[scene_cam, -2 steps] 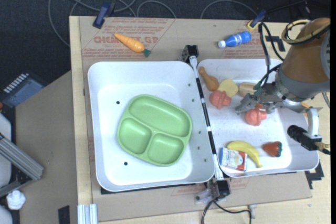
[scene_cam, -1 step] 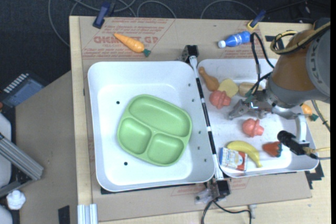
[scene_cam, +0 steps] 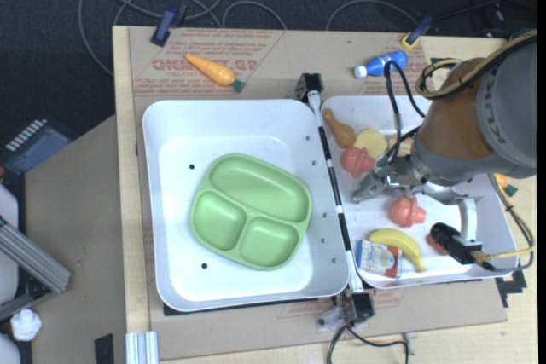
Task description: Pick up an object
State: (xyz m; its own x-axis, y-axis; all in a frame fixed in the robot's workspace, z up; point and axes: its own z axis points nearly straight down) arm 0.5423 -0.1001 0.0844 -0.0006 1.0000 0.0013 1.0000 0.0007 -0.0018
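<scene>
**A:** What's on the table, left to right?

**B:** Toy carrot lies on the cardboard above the left bin. Its long axis is diagonal, with the tip up-left and the green end down-right. There's red print on the cardboard by it, roughly "GIG… GR", and the rest is unreadable. The left bin holds a green divided plate.

**A:** And the right bin?

**B:** Brown toy sits at the top-left, long axis diagonal, narrow end up-left. A yellow round piece is just right of it. A pink toy is below those two, touching or nearly touching the yellow one. A packet is at the front edge, its label too small to read. The banana touches the packet and curves from up-left to down-right. A red toy is just above the banana.

**A:** Where's the pincer?

**B:** The pincer is low in the right bin and points left, with the arm coming in from the right. The pink toy is just up-left of it and the red toy just down-right, so it sits between them. The banana and packet are near it, below.

**A:** Open or closed? Holding anything?

**B:** I can't tell how far open it is from here, or whether it has hold of anything.
</scene>
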